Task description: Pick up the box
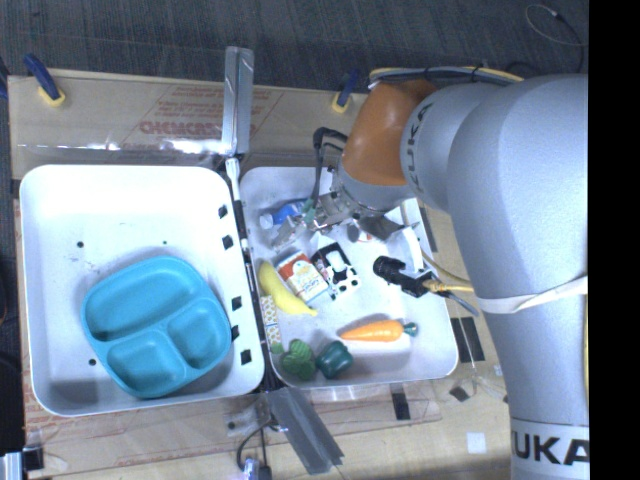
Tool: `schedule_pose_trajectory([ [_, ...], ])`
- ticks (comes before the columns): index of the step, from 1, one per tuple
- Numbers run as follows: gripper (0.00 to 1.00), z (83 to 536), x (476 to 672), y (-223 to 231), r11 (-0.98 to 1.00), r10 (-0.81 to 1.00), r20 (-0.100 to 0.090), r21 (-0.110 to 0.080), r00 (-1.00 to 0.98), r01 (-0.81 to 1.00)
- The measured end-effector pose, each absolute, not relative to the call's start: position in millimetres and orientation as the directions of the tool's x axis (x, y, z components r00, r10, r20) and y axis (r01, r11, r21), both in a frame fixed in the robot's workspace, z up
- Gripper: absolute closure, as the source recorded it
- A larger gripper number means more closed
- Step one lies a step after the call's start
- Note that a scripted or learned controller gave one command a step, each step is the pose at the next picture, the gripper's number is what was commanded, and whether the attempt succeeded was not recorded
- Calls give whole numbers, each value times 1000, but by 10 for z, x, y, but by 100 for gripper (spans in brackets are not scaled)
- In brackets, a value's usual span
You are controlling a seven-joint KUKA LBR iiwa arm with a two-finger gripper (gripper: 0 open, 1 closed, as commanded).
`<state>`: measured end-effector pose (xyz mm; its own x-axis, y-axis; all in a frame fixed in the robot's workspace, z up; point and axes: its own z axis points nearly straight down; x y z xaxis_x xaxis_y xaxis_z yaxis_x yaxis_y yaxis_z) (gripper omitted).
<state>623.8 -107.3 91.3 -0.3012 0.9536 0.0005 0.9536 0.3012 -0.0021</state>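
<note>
The box [304, 276], a small orange and white carton, lies tilted in the right bin [432, 366], left of the bin's middle. A yellow banana [279, 290] lies along its left side, seemingly touching it. The gripper [337, 265] is down in the bin just right of the box, close against its right edge. I cannot tell whether the claw is apart or together, and nothing shows the box held. A carrot [374, 330] lies to the near right of the box. Two green items, a paler one [297, 360] and a darker one [335, 359], sit side by side at the bin's near edge. A blue and clear object [285, 216] lies at the far left. In the left bin [60, 203] rests a blue divided tray [155, 323].
</note>
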Motion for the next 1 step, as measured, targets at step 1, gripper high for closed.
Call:
schedule_pose_trajectory([
  [1,100,1020,6245,-1074,305,952,-1,-1,-305,952],
])
